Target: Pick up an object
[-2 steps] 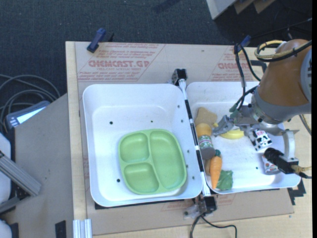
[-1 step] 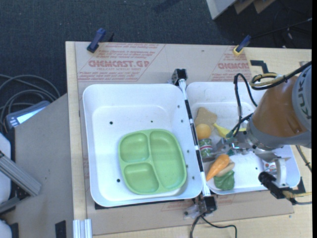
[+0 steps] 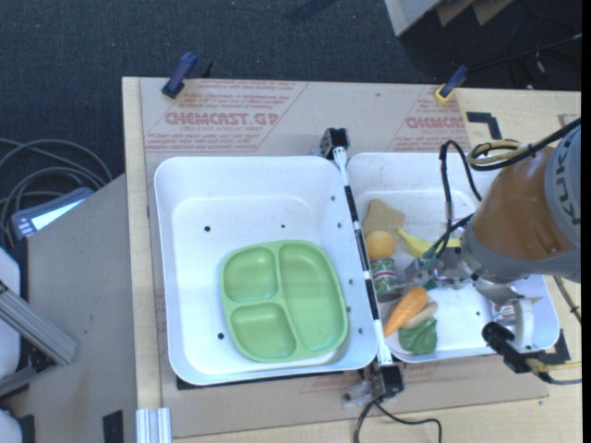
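The right bin (image 3: 434,169) holds several toy foods. A tan bread slice (image 3: 383,217) lies at the back, with a yellow lemon (image 3: 379,244) just in front of it. A yellow banana (image 3: 417,243) lies to the lemon's right. A small can (image 3: 383,275) lies against the bin's left wall. An orange carrot (image 3: 406,309) lies slantwise near the front, and a green leafy piece (image 3: 420,337) sits below it. My gripper (image 3: 432,269) is low in this bin, just above the carrot and right of the can, below the banana.
The left bin (image 3: 185,210) holds a green divided plate (image 3: 282,298). A divider rail (image 3: 355,238) runs between the bins. The arm's orange band (image 3: 517,212) and black cables (image 3: 452,183) hang over the right bin's right side.
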You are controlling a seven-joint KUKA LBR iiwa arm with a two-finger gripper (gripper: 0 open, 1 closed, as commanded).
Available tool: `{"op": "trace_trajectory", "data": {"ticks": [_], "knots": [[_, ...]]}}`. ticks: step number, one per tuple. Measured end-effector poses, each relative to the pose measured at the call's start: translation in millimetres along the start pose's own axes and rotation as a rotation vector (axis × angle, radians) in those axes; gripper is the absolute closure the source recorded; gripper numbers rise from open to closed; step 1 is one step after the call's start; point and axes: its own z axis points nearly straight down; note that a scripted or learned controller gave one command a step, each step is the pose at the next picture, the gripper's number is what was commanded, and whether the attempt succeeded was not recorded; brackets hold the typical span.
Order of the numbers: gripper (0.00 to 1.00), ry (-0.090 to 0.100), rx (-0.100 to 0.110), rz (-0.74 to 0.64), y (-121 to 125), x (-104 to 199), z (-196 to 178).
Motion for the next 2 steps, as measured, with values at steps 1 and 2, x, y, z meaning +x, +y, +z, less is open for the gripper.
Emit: {"op": "trace_trajectory", "data": {"ticks": [1, 2], "knots": [[0.00, 0.017, 0.033, -0.014, 96, -1, 17], [0.00, 0.018, 0.034, -0.015, 157, -28, 19]]}}
